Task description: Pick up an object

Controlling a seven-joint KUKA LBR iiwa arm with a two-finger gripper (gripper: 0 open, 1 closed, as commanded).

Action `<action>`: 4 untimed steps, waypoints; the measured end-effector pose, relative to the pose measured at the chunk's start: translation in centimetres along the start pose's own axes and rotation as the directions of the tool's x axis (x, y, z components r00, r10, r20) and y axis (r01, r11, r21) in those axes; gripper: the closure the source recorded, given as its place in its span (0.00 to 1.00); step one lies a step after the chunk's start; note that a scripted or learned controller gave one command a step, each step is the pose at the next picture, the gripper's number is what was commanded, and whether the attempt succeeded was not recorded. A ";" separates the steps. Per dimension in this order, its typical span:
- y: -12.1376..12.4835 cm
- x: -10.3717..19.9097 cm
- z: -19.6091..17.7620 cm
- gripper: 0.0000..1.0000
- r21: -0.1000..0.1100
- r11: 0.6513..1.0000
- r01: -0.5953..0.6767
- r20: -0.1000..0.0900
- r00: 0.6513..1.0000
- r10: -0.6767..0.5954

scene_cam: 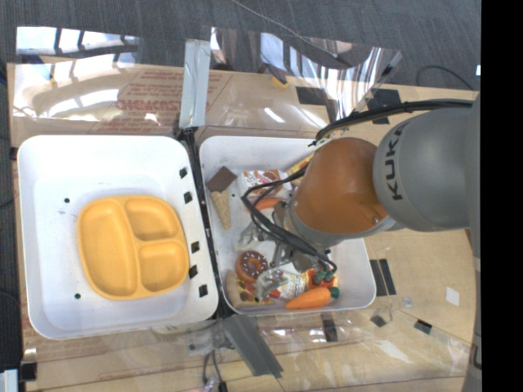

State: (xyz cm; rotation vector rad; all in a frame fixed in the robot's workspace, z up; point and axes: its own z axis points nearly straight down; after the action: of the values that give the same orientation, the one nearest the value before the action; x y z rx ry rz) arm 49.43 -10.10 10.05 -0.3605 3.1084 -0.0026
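My arm, grey with an orange band [339, 188], reaches from the right down into the right bin [357, 282]. The gripper [274, 235] is low among the bin's clutter, mostly hidden under the wrist. Around it lie a carrot [309, 299], a chocolate donut [251, 263], a printed snack packet [282, 284], a brown wedge [219, 177] and a pale stick-like piece [222, 208]. Another packet [260, 178] lies at the bin's far side. Nothing can be seen between the fingers.
The left bin [41, 186] holds a yellow divided plate [131, 246] with three compartments. A black divider [200, 219] runs between the two bins. Cables loop around the wrist over the right bin. Cardboard and shiny tape border the far edge.
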 end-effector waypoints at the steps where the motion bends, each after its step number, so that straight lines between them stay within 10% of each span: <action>1: 0.7 -0.2 0.2 0.00 0.003 1.000 0.028 -0.002 1.000 -0.028; 3: 0.8 -0.1 0.2 0.00 0.003 0.994 0.109 0.000 0.994 -0.109; 4: -5.5 -5.0 -4.6 0.00 0.001 0.996 0.085 -0.004 0.996 -0.085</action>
State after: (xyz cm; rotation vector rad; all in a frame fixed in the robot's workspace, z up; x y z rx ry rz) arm 55.51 -14.34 14.69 -0.4931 3.0945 -0.0068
